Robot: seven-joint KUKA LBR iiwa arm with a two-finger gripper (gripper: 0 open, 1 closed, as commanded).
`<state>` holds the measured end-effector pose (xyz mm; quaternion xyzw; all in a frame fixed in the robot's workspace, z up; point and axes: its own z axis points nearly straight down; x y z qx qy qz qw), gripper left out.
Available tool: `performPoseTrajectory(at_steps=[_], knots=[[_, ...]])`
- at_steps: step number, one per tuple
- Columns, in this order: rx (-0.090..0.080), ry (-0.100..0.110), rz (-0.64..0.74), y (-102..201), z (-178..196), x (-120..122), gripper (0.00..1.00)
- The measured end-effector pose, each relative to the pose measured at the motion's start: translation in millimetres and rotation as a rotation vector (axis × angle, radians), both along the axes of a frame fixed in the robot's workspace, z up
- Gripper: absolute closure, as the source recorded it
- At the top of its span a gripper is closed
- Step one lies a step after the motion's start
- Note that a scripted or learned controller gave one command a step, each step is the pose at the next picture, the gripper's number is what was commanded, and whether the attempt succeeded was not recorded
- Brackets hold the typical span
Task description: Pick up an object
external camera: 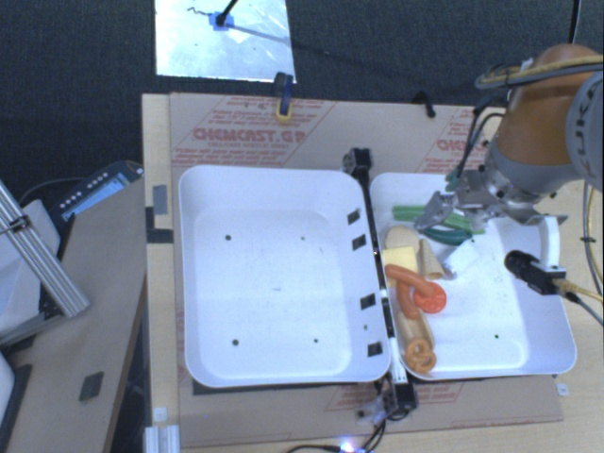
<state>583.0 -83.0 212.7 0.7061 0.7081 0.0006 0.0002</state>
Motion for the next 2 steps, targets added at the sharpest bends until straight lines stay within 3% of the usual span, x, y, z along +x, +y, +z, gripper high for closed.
performPoseTrajectory(at_steps=[1,2], knots=[[-0.007,-0.023,0.001,-26.2,-105.6,-30.6,0.0],[-0.018,-0.033,-0.006,-27.2,-115.3,-32.1,0.0]])
